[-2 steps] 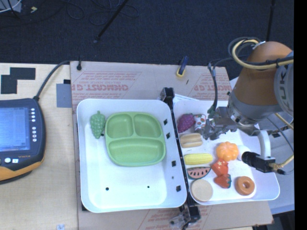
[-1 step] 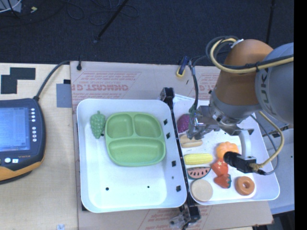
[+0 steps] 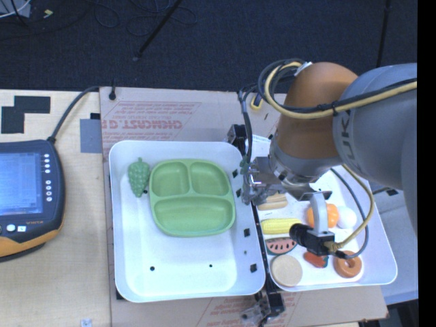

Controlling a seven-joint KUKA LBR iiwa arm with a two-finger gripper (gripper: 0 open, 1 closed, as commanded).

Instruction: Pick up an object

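2 shallow white bins sit side by side on the bench. at the far left, off the bins, lies a teach pendant (image 3: 26, 195) with a blue screen and an orange-edged body. the left bin (image 3: 136, 264) holds a green bunch of toy grapes (image 3: 138, 176) against its left wall, and just beside that a green divided plate (image 3: 191, 197) with 3 compartments. the right bin (image 3: 381, 264) holds a crowd of toy foods: a tan stick-shaped piece (image 3: 274, 202) near the dividing wall, a yellow corn cob (image 3: 280, 226) below it, a watermelon slice (image 3: 281, 245), a round beige disc (image 3: 287, 271), an orange (image 3: 329, 216), a white egg (image 3: 347, 217), a small red piece (image 3: 315, 259) and a brown donut (image 3: 349, 265). the gripper (image 3: 253, 186) hangs low over the left edge of the right bin, close above the tan piece; whether it is released or clenched i cannot tell, and nothing is visibly grasped.
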